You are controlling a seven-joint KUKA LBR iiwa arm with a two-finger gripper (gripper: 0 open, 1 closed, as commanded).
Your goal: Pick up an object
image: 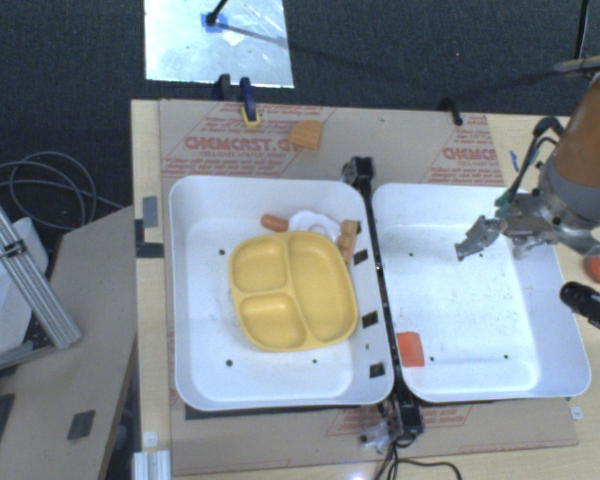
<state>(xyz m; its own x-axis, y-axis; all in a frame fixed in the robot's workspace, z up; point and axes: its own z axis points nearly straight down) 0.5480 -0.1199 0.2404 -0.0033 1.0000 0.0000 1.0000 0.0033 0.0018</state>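
The orange block [409, 348] lies at 7 o'clock in the right bin [480, 373]. The gripper [500, 236], at 2 o'clock, hangs open and empty. Risk: descent here closes on bare floor. The yellow divided tray [292, 290] occupies the left bin [195, 268].

Colours and Patterns Across the Two Bins

Both bins are seen in plain white, the left bin [195, 298] and the right bin [540, 368] alike. A pale yellow divided plate [292, 290] is shown in the left one, with a small orange piece [274, 223] and a tan-brown piece [348, 236] beside it. An orange-red block [409, 348] is seen in the right bin. The tabletop [420, 143] is covered in light tan sheeting printed with red lettering. The end effector [500, 233] is coloured metallic grey, under an orange band [592, 138]
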